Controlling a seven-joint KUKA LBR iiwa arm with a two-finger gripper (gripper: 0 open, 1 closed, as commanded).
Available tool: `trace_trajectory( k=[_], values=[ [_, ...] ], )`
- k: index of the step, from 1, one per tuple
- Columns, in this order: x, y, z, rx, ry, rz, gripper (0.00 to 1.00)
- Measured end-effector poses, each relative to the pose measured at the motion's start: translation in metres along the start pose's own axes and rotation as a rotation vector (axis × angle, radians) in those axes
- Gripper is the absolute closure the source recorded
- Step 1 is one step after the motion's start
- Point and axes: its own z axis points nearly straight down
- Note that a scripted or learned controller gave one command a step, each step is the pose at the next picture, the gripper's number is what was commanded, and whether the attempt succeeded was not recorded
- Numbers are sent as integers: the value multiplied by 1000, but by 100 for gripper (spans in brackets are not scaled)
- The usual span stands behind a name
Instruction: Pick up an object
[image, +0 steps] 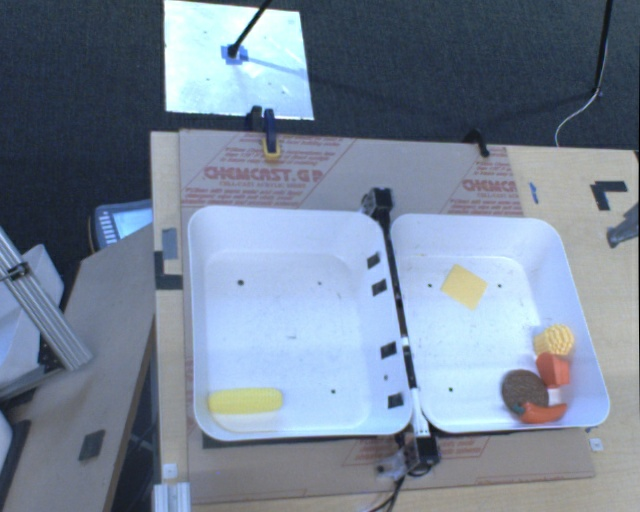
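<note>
The left bin (286, 216) holds one object, a yellow oblong piece (245, 401) lying in its near left corner. In the right bin (470, 222) a flat yellow square slice (464, 286) lies toward the back middle. A cluster sits in that bin's near right corner: a knobbly yellow piece (555, 340), a red-orange block (553, 369), a brown disc (521, 389) and an orange carrot-like piece (545, 411), all touching or nearly so.
A small grey part (624, 226) pokes in at the right edge above the bench; I cannot tell what it is. Black clips (384, 290) run along the seam between the bins. A silver plate (236, 58) lies beyond the bench, and a metal rail (35, 300) at far left.
</note>
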Motion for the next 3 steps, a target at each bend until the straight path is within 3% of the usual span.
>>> trace_trajectory(
  k=[1,2,3],
  values=[
    [1,1,-1,11,3,-4,100],
    [4,-35,209,33,13,5,100],
    [2,-29,131,11,4,0,100]
  ],
)
